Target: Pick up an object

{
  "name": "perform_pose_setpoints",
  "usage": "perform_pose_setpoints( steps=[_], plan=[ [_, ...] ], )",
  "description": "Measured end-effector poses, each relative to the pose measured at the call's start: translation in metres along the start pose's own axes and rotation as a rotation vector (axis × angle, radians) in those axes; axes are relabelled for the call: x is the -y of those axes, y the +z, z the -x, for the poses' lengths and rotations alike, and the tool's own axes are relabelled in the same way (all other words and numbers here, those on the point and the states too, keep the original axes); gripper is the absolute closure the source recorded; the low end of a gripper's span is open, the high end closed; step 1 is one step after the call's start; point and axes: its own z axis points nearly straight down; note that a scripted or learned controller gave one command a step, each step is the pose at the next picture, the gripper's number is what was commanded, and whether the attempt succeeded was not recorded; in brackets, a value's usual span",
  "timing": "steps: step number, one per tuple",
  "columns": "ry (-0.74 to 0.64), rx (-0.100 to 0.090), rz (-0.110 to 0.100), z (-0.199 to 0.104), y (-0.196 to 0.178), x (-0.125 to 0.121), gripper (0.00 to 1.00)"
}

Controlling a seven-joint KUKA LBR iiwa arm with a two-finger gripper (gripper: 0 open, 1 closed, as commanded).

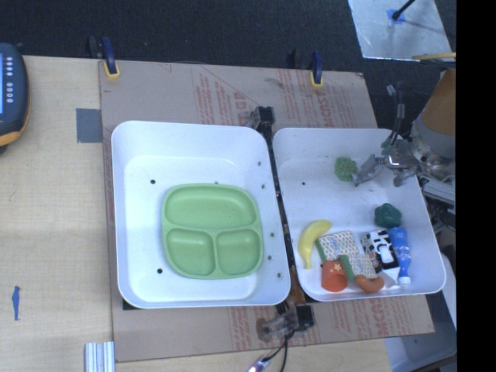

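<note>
The gripper [381, 170] hangs over the upper right part of the right bin [310, 149], its two metal fingers spread wide with nothing between them. One fingertip points left toward a small green broccoli-like piece [346, 168], bumpy and rounded, which lies just beside it on the bin floor.

Below the gripper, near the right wall, sits a dark green lump [387, 213]. Along the bin's lower edge the other objects crowd together: a curved yellow banana [313, 239], a patterned pale card or pouch [340, 246], a red tomato-like piece [334, 277], an orange-red sausage shape [369, 284], a black-and-white item [380, 249], and a blue tube [400, 254].

The left bin [139, 149], touching the right one, holds a light green divided plate [211, 230] with three compartments.
</note>
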Motion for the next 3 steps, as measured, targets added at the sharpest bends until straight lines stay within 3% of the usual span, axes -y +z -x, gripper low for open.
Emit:
perform_pose_setpoints(
  steps=[1,2,3],
  plan=[
    [-0.004,-0.003,-0.005,-0.003,0.037,0.058,0.00],
    [-0.010,-0.001,0.009,-0.034,0.033,-0.036,0.00],
    [0.000,0.003,0.011,0.000,-0.111,0.014,0.00]
  ],
)
